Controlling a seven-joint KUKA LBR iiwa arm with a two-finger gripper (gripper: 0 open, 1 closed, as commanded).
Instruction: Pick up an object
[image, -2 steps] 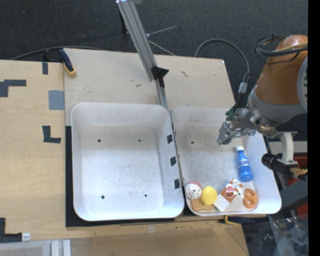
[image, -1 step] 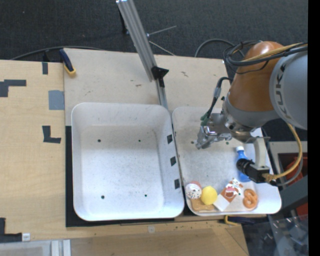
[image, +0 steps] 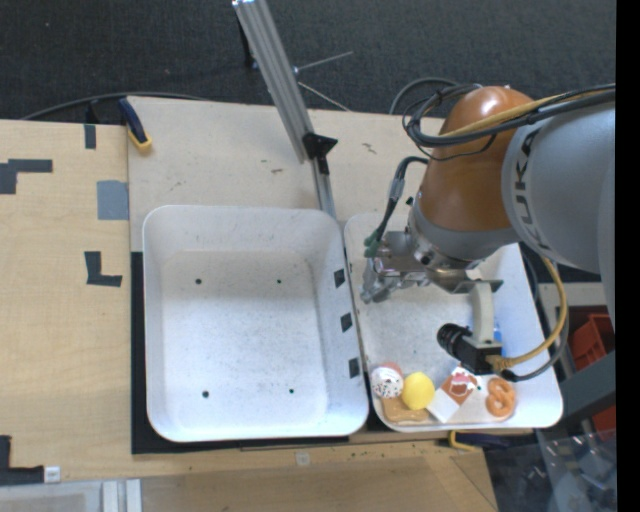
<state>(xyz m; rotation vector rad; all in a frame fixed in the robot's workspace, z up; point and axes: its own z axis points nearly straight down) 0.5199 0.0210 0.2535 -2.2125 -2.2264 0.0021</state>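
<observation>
The candidate objects lie in a tight cluster along the near edge of the right bin (image: 520, 400), well below my fingers and slightly to the right of them in the camera view. The cluster consists of a yellow rounded object (image: 418, 389), a white-and-brown round piece (image: 387, 381), a flat tan piece (image: 400, 409) beneath them, a small red-and-white item (image: 461, 382) and an orange ring-shaped item (image: 500, 398). The pieces touch or nearly touch one another.

Handling estimate: all appear small and light, probably rigid toy food. The yellow object looks smooth and may slip; grip it across its widest part. The ring offers an edge for a pinch, but sits close against the bin wall.

My gripper (image: 376, 286) hangs over the left side of the right bin, near the wall shared with the left bin (image: 160, 300). No object is visible between my fingers. How far apart they stand I cannot tell, as the wrist body hides most of them.

Next requirement, in my judgement: travel toward the cluster before descending.
</observation>
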